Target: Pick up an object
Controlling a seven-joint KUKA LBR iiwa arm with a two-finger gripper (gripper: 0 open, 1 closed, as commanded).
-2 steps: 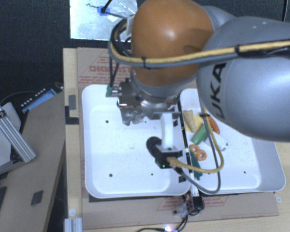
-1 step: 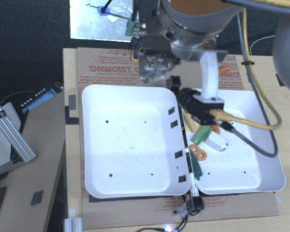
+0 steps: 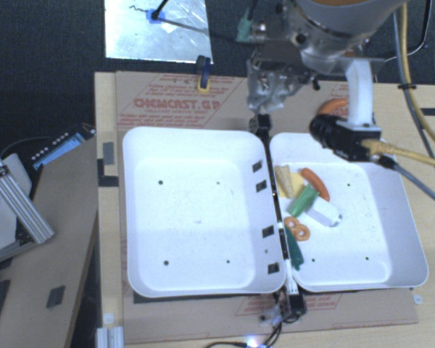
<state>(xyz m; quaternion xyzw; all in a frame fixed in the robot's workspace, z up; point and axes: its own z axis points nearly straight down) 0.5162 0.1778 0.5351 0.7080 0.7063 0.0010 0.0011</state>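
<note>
- White bins sat side by side on the worktop (image 3: 109, 194); the right bin (image 3: 377, 252) held a small cluster near its inner wall.
- An orange carrot-like piece (image 3: 315, 183) lay there, long axis slanting from upper left to lower right, touching a green piece (image 3: 301, 201).
- The pincer (image 3: 264, 100) hung above the bins' far edge, so the carrot-like piece lay toward the camera and slightly right of it.
- Whether the pincer was wide or narrow could not be told.
</note>
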